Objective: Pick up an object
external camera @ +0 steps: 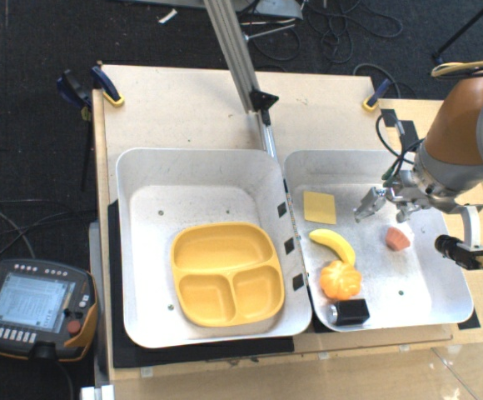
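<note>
Two white bins sit side by side on the table [183,107], likely one as a source and one as a drop zone. The left bin [141,182] carries a yellow divided tray [225,273]. The right bin [441,298] holds the loose pickable items, spread apart so each can be reached: a yellow card [319,207], a banana [334,245] touching an orange fruit [341,281], a black block [351,311] and a small pink piece [398,239]. From the right, the arm [466,132] leans over that bin, wrist angled down. Its jaws [386,202] hang near the pink piece, pinching nothing; whether they are spread I cannot tell.
</note>
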Tool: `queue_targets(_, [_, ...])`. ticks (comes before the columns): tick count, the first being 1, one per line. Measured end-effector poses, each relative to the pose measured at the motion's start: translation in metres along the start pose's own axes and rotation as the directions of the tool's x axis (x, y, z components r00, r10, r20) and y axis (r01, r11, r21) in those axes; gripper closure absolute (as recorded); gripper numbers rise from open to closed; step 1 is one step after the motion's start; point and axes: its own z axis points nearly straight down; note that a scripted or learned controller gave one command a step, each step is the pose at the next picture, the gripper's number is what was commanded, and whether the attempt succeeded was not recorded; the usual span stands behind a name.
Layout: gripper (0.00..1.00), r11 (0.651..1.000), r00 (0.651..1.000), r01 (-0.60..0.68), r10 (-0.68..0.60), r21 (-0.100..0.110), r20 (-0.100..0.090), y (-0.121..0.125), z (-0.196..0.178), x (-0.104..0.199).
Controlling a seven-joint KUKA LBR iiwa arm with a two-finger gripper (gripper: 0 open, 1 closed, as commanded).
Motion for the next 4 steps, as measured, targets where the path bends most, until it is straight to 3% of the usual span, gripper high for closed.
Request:
queue_targets(1, [1.0, 1.0, 1.0, 0.001, -0.001, -0.006, 0.001, 0.002, -0.013, 0.0])
queue_targets(3, [1.0, 1.0, 1.0, 0.004, -0.004, -0.013, 0.003, 0.021, -0.127, 0.006])
queue_targets(4, [1.0, 1.0, 1.0, 0.003, -0.003, -0.009, 0.002, 0.022, -0.147, 0.007])
